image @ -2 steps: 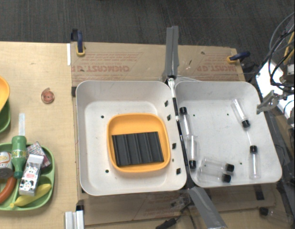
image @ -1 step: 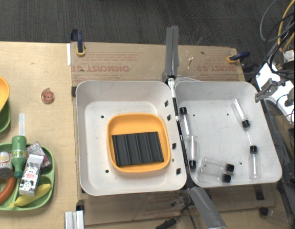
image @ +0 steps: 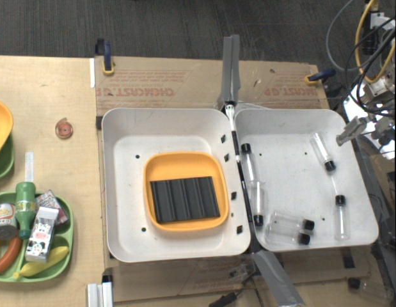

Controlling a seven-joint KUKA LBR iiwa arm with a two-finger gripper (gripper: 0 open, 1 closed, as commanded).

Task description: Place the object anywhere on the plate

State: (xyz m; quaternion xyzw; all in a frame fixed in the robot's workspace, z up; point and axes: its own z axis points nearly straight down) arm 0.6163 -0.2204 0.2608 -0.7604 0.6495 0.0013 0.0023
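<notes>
Nearest, at the left on the wooden bench top (image: pixel 44 94), a green divided tray (image: pixel 64 248) holds toy food: a green bottle (image: pixel 25 204), a small carton (image: pixel 39 233), a sausage (image: pixel 6 256) and a banana (image: pixel 45 261). The left white bin (image: pixel 124 171) bears a yellow-orange plate (image: pixel 185 160), and on the middle of that plate lies the dark grey ribbed slab (image: pixel 185 199), flat and inside the rim; what it is made of is hard to tell. The right white bin (image: pixel 287 171) holds several clear tubes with black caps (image: pixel 287 226), scattered apart. Farther back, brown cardboard (image: pixel 146 85) lies under both bins, with a blue clamp (image: pixel 103 50) at its far left corner. Loose cables (image: pixel 370 37) hang at the far right.
</notes>
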